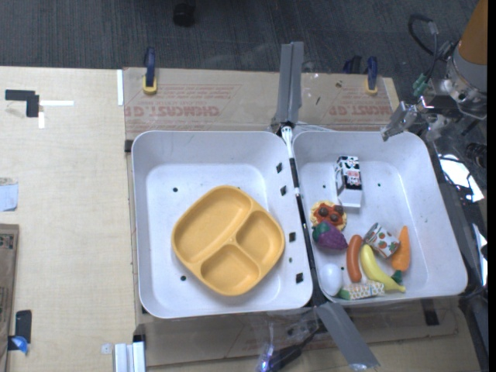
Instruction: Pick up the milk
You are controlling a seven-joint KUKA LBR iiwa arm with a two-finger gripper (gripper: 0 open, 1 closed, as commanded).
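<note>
**Milk carton lying in the right bin, my claw off at the bin's far corner**

The milk carton [349, 181] lies on its side on the floor of the right bin [411, 178], in the upper middle part of it, with its black-and-white cow-patterned end pointing toward the far wall. It sits below and to the left of my claw [401, 120], well apart from it, with bare white bin floor between us.

My claw hangs over the far right corner of that bin, around the rim. I cannot tell how wide it stands; it is small and dark against the clutter here. Nothing shows between its tips. My grey wrist and orange band [474, 37] run up to the right behind it.

Just beyond the carton's near end, farther from me, lies a small pizza slice [328, 212] touching a bunch of purple grapes [332, 239]. Along the bin's near edge are a red sausage [354, 257], a banana [377, 270], a carrot [402, 248], a small box [382, 241], a white egg [331, 277] and a corn cob [363, 290], packed close together.

Far to my left, the left bin [155, 208] holds a yellow divided plate [227, 240], sitting tilted in the middle.
</note>
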